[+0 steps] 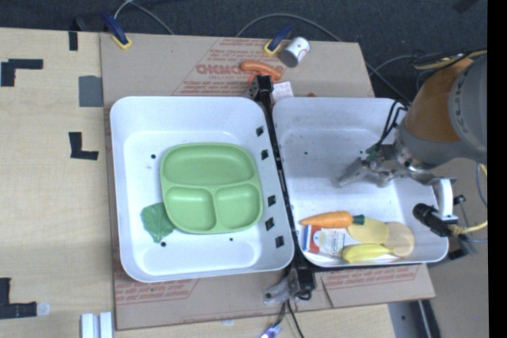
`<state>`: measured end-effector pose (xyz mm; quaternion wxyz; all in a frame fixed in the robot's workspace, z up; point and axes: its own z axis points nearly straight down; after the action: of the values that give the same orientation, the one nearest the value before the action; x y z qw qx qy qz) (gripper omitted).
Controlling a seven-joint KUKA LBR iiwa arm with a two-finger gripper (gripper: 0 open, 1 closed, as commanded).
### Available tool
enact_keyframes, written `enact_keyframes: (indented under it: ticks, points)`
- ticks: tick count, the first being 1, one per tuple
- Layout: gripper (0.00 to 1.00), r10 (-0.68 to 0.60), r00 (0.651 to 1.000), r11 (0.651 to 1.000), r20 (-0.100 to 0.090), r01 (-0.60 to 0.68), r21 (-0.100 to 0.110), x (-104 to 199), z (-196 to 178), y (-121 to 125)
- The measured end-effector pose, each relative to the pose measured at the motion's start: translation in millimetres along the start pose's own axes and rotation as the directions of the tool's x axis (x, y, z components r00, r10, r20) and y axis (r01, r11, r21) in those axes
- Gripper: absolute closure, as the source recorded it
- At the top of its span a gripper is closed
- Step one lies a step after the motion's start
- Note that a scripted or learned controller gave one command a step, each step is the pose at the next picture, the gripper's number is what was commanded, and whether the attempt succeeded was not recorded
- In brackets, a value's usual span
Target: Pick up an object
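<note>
One gripper [348,173] reaches low over the right bin [317,131].

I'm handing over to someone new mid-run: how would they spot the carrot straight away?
Look in the right-hand shallow white bin, at the cluster of toy food along its near edge. The small orange plastic carrot with a green stem tip lies flat at the top of that cluster, above the yellow banana. It is the only orange piece there; its neighbours are yellow or cream.

We see wooden bench [47,194] bearing cardboard sheet [230,63]; on sheet, left bin [131,170], right bin [333,119], side by side.
</note>
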<state>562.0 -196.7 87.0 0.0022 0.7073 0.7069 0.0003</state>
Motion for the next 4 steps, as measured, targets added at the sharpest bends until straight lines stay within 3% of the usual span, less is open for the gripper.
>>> enact_keyframes:
  ticks: [1,2,3,4]
  points:
    - [0.0,-0.003,1.0,1.0,-0.003,0.003,0.003,33.6,-63.8,-20.7]
    - [0.0,-0.001,1.0,1.0,-0.003,0.001,0.002,71.9,0.5,-40.8]
    - [0.0,0.0,1.0,1.0,0.0,0.0,0.003,-27.8,-16.0,43.8]
    - [1.0,-0.002,1.0,1.0,0.0,0.002,0.004,-27.0,-25.7,44.1]
